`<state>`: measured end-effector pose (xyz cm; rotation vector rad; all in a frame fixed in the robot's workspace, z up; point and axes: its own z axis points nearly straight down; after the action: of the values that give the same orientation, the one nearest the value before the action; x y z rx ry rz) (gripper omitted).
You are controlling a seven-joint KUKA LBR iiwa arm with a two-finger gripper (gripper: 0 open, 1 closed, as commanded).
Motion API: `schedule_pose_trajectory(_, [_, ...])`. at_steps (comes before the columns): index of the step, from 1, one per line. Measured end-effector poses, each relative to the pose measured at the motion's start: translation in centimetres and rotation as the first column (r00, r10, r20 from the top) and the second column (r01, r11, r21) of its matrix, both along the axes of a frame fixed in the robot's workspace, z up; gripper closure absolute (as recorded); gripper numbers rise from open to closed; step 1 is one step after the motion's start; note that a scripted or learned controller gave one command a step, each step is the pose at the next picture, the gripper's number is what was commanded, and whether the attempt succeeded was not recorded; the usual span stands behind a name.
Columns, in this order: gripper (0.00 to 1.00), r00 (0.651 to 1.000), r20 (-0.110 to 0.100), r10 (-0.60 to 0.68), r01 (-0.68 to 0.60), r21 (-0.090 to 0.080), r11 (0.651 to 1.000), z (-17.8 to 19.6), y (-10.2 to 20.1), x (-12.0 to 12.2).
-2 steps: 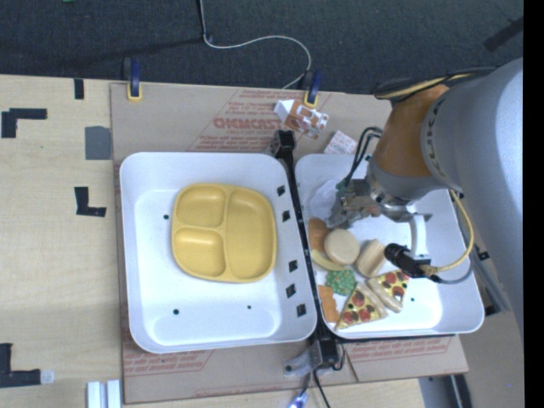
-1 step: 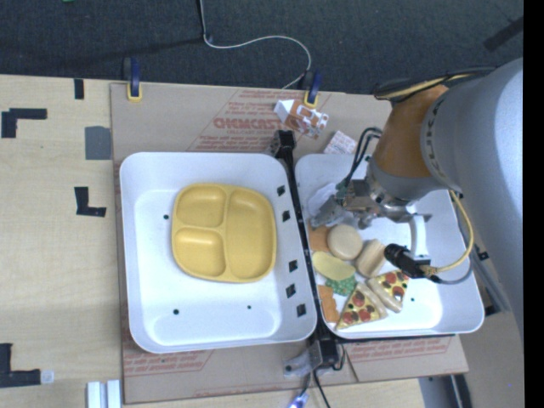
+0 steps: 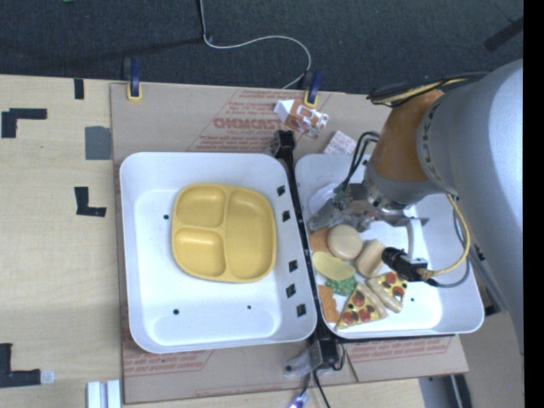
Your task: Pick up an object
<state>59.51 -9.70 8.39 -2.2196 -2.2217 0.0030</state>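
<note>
Grey metal hides the tips of the pincer [image 3: 348, 204]; I cannot tell how it is set. It hangs low over the left end of the right bin [image 3: 450, 313], and just below it lie a bun [image 3: 344, 243], a yellow piece [image 3: 333, 267] and two pizza slices [image 3: 374, 300], packed touching. The risk: closing on that heap may nip two pieces, or slide off the round bun. Left of the pincer, the bin wall crowds it; beyond, a yellow tray [image 3: 225, 232] fills the left bin [image 3: 144, 313].

dark carpet [image 3: 340, 15] | wooden bench [image 3: 51, 253] | cardboard sheet [image 3: 212, 117] | black tape marks [image 3: 85, 202]
</note>
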Motion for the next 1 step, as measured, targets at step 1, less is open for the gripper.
schedule_pose_trajectory(1, [0.0, 1.0, 0.002, 0.0, 0.0, 0.001, 1.0, 3.54, 0.2, 1.74])
